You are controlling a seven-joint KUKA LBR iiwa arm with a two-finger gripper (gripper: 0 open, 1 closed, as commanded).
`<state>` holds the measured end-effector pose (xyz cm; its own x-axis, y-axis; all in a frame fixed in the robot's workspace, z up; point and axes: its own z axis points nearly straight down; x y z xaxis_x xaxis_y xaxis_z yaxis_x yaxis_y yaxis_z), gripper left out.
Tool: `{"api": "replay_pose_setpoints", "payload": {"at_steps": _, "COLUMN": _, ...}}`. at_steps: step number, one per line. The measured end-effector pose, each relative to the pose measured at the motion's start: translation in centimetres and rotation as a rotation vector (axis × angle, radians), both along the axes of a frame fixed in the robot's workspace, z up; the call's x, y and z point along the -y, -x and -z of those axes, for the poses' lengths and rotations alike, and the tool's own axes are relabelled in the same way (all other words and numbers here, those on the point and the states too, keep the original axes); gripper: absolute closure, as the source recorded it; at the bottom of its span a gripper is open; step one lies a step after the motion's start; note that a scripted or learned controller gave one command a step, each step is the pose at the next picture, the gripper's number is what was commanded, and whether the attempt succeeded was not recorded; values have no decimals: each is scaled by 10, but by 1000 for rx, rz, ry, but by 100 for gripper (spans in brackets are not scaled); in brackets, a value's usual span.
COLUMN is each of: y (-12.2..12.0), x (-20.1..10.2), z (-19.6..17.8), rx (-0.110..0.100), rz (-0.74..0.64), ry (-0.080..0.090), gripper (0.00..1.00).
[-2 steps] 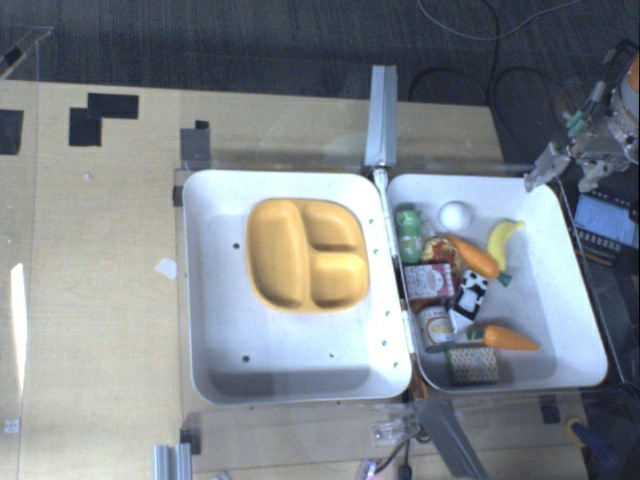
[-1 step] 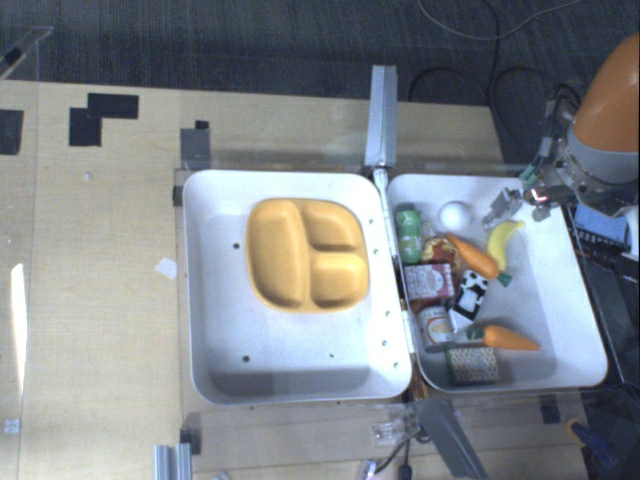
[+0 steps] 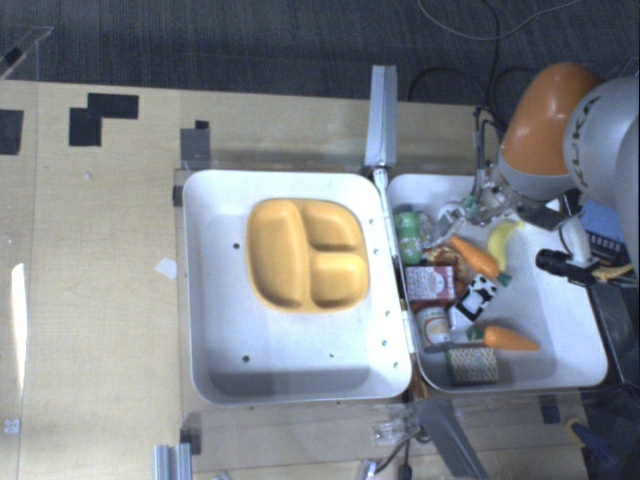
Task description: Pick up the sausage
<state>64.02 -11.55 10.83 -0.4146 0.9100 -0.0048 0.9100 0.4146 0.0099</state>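
Just beside claw (image 3: 478, 206), sausage (image 3: 473, 256).

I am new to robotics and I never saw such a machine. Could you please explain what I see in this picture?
One camera looks down at a slant on a wooden bench. The grey and orange shape at the right is a robot arm; its gripper hangs low over the right bin. That bin holds a pile of small toy foods: two carrots, a banana, a green can, a red packet. The left bin holds a yellow divided tray. I cannot tell whether the jaws hold anything.
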Motion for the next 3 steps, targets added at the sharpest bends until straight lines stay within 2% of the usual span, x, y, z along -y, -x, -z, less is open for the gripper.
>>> {"api": "replay_pose_setpoints", "payload": {"at_steps": 1, "y": 31, "x": -3, "z": 6, "rx": 33, "rz": -153, "ry": 9, "gripper": 0}}
{"api": "replay_pose_setpoints", "payload": {"at_steps": 2, "y": 96, "x": -83, "z": -78, "rx": -4, "rz": 10, "ry": -1, "gripper": 0}}
{"api": "replay_pose_setpoints", "payload": {"at_steps": 3, "y": 137, "x": -79, "z": -76, "rx": -10, "rz": 537, "ry": -4, "gripper": 0}}
